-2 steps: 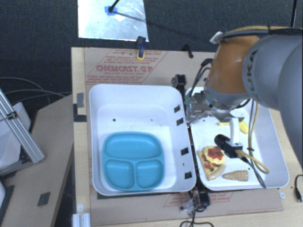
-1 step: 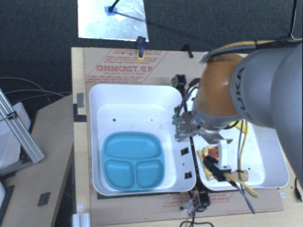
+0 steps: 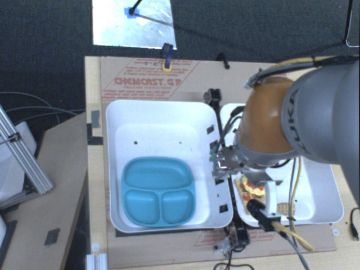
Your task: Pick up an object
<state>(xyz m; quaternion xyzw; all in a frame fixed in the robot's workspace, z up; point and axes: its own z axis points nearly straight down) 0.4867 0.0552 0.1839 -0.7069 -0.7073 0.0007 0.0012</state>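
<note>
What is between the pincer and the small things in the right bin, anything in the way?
Nothing visible. The arm hangs low over the right bin, directly above the red and yellow pieces. The arm's own bulk hides the pincer, so the last gap cannot be judged.

Robotics lab: industrial arm (image 3: 315, 111) over two white bins (image 3: 163, 114) on cardboard-topped surface (image 3: 146, 77), loose cables (image 3: 34, 111), alu framing (image 3: 22, 156).

Feed looks fine on my end: even, soft overhead light, no hard shadows in the bins (image 3: 169, 108). Worst glare is the shiny sheet (image 3: 134, 14) far above and left of the claw (image 3: 256, 193), pretty blown out. The arm (image 3: 315, 114) right over the claw is soft, out of focus. Dark floor (image 3: 45, 38) beyond is a bit grainy.
</note>
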